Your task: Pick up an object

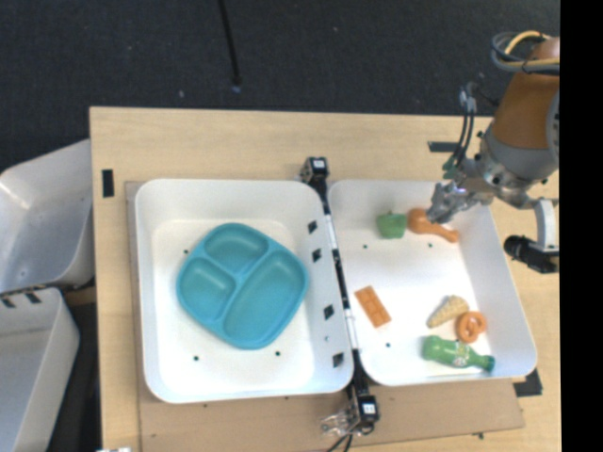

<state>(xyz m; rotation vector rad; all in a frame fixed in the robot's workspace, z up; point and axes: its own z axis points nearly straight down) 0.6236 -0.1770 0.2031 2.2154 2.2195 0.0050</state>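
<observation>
Near edge first, right bin [499, 281]: green bottle [456, 353] lying on its side at about 5 o'clock of that bin, neck pointing right. Just above it an orange ring-shaped piece [471, 325], touching or nearly touching a tan wedge-shaped piece [448, 311] at its 10 o'clock. Orange rectangular block [372, 306] sits at 8 o'clock of the bin, near the divider, well apart from the others.

Left bin [151, 252]: teal divided plate [243, 284], three compartments, roughly centered, tilted diagonally.

Farther back in the right bin, at 12 o'clock: small green object [391, 224], just beside it at its 3 o'clock an orange carrot-like piece [431, 226] lying slanted, thin end toward 4 o'clock.

Gripper [447, 205] is down over the thick end of the carrot-like piece, at or just above it; whether the fingers are spread or closed, cannot tell, too blurred, and contact unclear. Arm [523, 111] comes in from 2 o'clock, orange band above the wrist, cables looped at top.

Bench [207, 144] is light wood. Dark floor [283, 36] beyond, at 12 o'clock.
</observation>
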